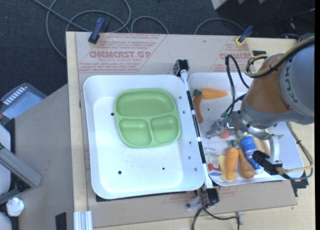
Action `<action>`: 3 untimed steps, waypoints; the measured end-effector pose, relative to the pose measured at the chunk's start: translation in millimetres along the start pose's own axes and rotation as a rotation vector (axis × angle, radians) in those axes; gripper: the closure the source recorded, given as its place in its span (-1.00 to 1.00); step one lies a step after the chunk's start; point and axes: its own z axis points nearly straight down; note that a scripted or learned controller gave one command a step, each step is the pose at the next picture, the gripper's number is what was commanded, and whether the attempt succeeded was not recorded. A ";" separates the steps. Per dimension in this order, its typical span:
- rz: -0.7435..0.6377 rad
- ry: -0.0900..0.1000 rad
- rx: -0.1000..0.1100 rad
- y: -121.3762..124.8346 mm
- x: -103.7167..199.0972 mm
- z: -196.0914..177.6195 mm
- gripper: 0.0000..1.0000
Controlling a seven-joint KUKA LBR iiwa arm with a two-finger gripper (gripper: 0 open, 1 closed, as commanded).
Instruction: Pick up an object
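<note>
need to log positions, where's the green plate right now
The green plate lies flat in the left bin, toward its upper middle, across the divider from the toy carrot in the right bin.

printed in red on the bench sheet (125,49) behind the left bin: "chemcast gp", large, with smaller red lines above and below, too small to read. same red print repeated behind the right bin, partly hidden by cables. small printed card (212,158) in the right bin, text not legible.
</note>
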 end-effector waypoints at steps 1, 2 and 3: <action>0.000 -0.002 -0.004 15.3 -2.8 -0.4 -1.00; 0.000 -0.003 -0.008 16.3 -2.9 -11.4 1.00; -0.002 -0.001 -0.004 24.6 46.9 -101.0 1.00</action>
